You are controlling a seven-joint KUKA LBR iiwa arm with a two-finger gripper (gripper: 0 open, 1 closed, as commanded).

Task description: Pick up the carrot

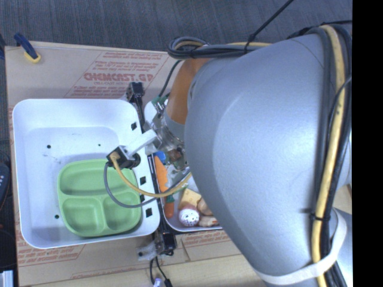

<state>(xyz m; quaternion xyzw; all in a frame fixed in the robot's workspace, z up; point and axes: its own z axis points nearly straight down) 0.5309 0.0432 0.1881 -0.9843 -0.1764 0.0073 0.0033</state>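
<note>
The carrot (161,172) is a thin orange stick lying lengthwise along the left wall of the right bin (173,225). The grey arm's bulk covers most of that bin. My gripper (170,153) hangs below the orange wrist band, just above and to the right of the carrot's upper end, down among the bin's contents. Its tip is hidden by the wrist hardware and cables, so any contact with the carrot is not visible.
The left bin (36,130) holds a green divided plate (99,199). A black-and-yellow cable (122,181) loops from the wrist over that plate. A white ball-like item (189,217) and pale yellow pieces (191,197) lie near the right bin's front edge.
</note>
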